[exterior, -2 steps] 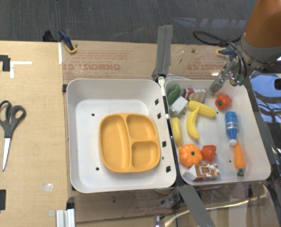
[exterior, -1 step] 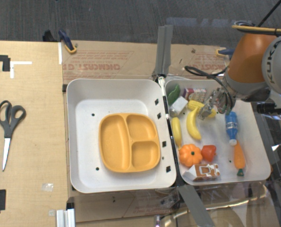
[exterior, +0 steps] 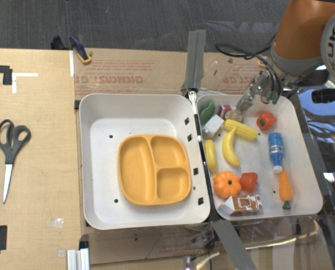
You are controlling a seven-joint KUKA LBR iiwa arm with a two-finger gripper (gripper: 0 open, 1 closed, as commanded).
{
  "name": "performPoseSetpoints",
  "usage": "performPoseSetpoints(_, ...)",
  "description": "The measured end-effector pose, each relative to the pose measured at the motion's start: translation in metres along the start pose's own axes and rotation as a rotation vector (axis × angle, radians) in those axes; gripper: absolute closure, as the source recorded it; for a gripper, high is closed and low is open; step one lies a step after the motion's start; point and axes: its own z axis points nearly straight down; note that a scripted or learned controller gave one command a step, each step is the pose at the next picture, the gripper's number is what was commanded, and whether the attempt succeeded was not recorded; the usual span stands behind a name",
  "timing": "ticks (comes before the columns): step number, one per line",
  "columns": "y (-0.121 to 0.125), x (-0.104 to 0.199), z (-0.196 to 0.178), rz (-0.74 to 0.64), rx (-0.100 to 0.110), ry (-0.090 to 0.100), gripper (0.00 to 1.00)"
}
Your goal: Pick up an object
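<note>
Holding 1 yellow divided plate (exterior: 154,169), left bin (exterior: 94,151).

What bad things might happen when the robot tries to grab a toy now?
The claw hangs right by the top end of the corn, with a banana and a white block packed close. It might pinch two toys together or knock one aside. The corn is round and lies slanted, so it may slip out. The claw is also near the bin's back wall and might bump it.
</note>
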Motion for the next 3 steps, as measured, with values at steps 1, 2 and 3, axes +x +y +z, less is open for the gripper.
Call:
performPoseSetpoints(1,-0.126,-0.016,0.082,0.181,0.001,0.002,1.00)
performPoseSetpoints(2,-0.094,-0.023,-0.048,0.402,0.002,0.000,1.00)
performPoseSetpoints(3,-0.081,0.009,0.071,0.134,0.001,0.003,1.00)
